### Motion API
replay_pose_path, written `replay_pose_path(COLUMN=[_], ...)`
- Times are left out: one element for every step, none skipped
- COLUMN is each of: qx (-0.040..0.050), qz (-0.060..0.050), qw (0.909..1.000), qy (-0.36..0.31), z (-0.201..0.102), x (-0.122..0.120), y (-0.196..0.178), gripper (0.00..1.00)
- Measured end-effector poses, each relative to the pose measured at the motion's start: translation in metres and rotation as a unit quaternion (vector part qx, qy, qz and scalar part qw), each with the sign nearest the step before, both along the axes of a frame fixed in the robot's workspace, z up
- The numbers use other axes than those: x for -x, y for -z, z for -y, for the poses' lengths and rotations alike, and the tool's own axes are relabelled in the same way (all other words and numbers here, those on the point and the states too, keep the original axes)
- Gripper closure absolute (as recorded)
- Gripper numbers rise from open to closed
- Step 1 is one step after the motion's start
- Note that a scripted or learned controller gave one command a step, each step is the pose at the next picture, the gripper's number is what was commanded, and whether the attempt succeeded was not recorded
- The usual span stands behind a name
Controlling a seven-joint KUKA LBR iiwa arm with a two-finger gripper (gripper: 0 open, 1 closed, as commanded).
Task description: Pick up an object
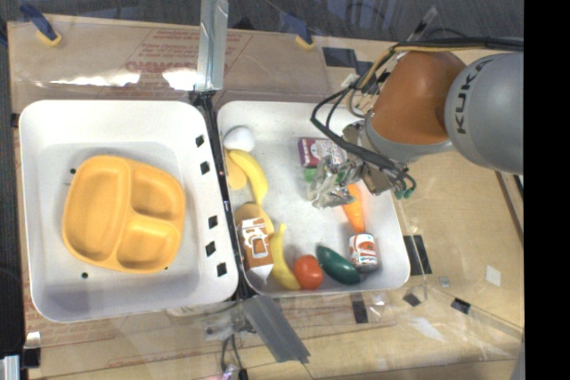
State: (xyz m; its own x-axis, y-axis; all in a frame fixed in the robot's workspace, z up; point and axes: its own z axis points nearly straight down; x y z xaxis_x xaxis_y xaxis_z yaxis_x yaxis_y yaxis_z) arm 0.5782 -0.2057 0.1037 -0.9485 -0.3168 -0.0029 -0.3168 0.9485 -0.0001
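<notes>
So we've got the arm coming in from the right with its hand down in the right bin, roughly in the middle-right part of it. We honestly can't tell how the hand's set, it's just a tangle of metal and cables from this angle, and we can't see anything pinched in it. Right by the hand there's an orange carrot touching or nearly touching it on the lower right, and a small purple box just to its upper left. Along the bin's left side we see a white ball, a yellow banana below it, then a brown bottle with a white label. Along the front edge there's a second banana, a red tomato, a dark green vegetable, maybe a cucumber, and a small red-and-white can. Over in the left bin sits a yellow divided plate, well apart from everything else on the bench.
</notes>
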Motion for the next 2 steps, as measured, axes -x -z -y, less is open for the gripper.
replay_pose_path(qx=[0.002, -0.0002], qz=[0.006, -0.001], qw=[0.9991, 0.9976], qy=[0.042, 0.07], z=[-0.029, -0.082], x=[-0.033, 0.002], y=[-0.161, -0.136], gripper=[1.0, 1.0])
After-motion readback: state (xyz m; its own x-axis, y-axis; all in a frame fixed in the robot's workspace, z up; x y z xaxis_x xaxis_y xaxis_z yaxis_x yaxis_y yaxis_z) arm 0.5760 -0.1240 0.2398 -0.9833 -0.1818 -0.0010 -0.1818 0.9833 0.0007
